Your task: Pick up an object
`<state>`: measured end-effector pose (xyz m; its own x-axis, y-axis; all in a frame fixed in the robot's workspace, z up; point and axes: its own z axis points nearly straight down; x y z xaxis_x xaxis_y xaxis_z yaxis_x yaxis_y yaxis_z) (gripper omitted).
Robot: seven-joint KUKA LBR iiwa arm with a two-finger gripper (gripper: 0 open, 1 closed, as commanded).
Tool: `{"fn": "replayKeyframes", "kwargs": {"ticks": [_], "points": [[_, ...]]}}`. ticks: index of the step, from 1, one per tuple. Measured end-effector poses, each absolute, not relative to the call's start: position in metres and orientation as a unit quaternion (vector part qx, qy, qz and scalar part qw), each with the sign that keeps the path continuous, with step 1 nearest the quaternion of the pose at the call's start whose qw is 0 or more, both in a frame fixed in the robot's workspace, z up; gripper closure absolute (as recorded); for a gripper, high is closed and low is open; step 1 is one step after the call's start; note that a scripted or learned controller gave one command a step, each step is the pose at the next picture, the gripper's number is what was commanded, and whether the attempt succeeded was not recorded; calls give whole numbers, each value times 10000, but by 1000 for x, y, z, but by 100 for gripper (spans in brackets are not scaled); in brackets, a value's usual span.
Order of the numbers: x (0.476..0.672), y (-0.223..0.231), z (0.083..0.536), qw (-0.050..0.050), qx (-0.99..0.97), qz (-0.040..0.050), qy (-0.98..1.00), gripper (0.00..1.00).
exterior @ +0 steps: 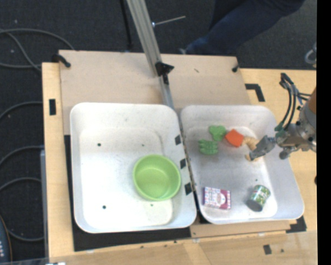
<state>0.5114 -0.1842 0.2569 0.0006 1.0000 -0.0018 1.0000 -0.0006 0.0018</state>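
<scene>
On the table (127, 76), two white bins are seen: the left bin (99, 126) holds a green bowl (156, 177) at its 5 o'clock, the right bin (276, 192) a purple packet (216, 197), green toys (212, 139), a small can (259, 196) and an orange block (235, 138). The end effector (269, 148) hangs at that bin's 3 o'clock, fingers apart, nothing held. The block, at 12 o'clock, is judged light and stiff, best pinched across its sides; open floor lies toward 6 o'clock, the rim close.
</scene>
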Motion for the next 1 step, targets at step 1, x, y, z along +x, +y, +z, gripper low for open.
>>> {"fn": "replayKeyframes", "kwargs": {"ticks": [1], "points": [[513, -191, 195, -10, 7075, -19, 7067, 0]]}}
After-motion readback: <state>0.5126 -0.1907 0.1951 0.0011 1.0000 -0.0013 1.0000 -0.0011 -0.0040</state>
